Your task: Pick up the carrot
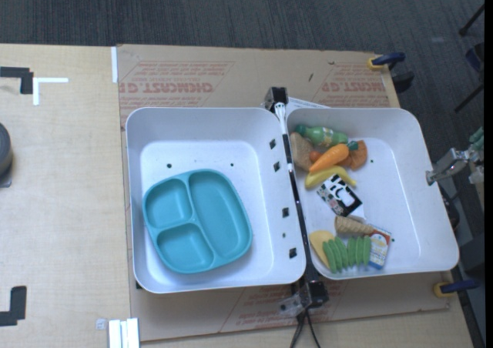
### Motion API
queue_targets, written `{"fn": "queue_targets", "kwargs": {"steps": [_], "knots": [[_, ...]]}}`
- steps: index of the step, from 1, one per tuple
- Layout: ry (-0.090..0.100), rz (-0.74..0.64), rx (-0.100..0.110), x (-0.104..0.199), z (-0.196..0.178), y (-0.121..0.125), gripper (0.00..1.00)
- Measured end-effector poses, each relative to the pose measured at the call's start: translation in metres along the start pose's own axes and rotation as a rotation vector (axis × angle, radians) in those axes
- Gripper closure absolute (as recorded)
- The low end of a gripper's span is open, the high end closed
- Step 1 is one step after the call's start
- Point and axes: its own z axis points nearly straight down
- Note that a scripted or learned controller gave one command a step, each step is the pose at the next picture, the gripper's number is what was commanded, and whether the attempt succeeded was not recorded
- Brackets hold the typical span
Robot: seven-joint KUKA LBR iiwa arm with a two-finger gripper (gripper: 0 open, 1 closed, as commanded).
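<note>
The carrot [330, 157], orange and tapered, lies slantwise in the upper left part of the right bin [412, 208], resting on a pile of toy food. A green item [323, 135] is just behind it and a yellow banana [326, 178] just in front. My gripper [449, 166] appears as a small grey metal part at the view's right edge, just outside the right bin's right wall and well away from the carrot. Nothing is seen held by it.
A teal divided plate [198, 220] lies in the left bin [192, 127]. The right bin also holds a black-and-white card [339, 195], green pea pods [347, 252], a tan piece [353, 225] and a small packet [379, 249] along its left and front side.
</note>
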Motion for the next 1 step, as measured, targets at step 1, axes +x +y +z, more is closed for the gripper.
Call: {"fn": "queue_targets", "kwargs": {"steps": [1], "knots": [[0.001, 0.048, 0.001, 0.0732, 0.1006, 0.0746, 0.00]]}}
